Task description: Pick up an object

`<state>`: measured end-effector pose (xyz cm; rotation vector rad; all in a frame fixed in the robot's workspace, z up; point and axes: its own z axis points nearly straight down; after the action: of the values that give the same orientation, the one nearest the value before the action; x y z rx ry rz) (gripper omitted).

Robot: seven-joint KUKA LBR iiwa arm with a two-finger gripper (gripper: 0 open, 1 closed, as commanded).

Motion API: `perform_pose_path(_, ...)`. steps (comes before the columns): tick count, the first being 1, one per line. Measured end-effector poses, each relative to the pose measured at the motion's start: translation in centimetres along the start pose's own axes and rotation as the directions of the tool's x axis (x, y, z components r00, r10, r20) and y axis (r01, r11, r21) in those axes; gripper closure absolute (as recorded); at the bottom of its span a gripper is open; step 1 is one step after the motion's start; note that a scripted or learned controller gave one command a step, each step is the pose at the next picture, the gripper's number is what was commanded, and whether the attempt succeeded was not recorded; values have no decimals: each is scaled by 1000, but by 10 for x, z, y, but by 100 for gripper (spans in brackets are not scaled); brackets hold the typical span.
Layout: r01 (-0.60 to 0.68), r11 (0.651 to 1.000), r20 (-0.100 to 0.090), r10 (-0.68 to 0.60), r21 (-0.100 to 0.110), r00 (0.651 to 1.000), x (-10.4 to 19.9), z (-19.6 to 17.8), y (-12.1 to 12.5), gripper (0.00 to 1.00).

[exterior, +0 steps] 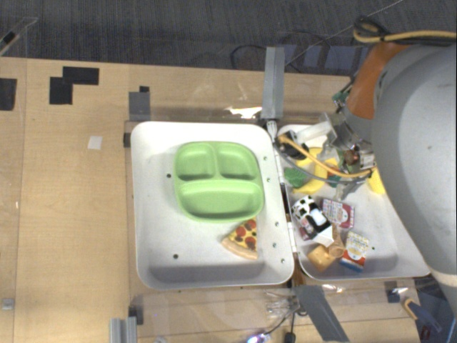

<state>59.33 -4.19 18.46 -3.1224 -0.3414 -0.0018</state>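
My gripper [341, 164] hangs low over the far part of the right bin [389, 259], among yellow toys [312, 171]. The grey arm with its orange band [368, 84] covers the bin's right side. Below the gripper lie a black-and-white cow toy [308, 213], a red-and-white packet [337, 211], a brown bread-like piece [323, 254] and a small carton [355, 251]. Nothing shows clearly between the fingers.
The left bin [153, 263] holds a green divided plate [216, 179] and a toy pizza slice [243, 239] near its front right. A grey post [273, 77] stands behind the divide between the bins. Cables run across the dark floor behind.
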Motion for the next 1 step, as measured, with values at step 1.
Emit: perform_pose_path(1,-12,1000,1,12,1,1000,25,90,48,0)
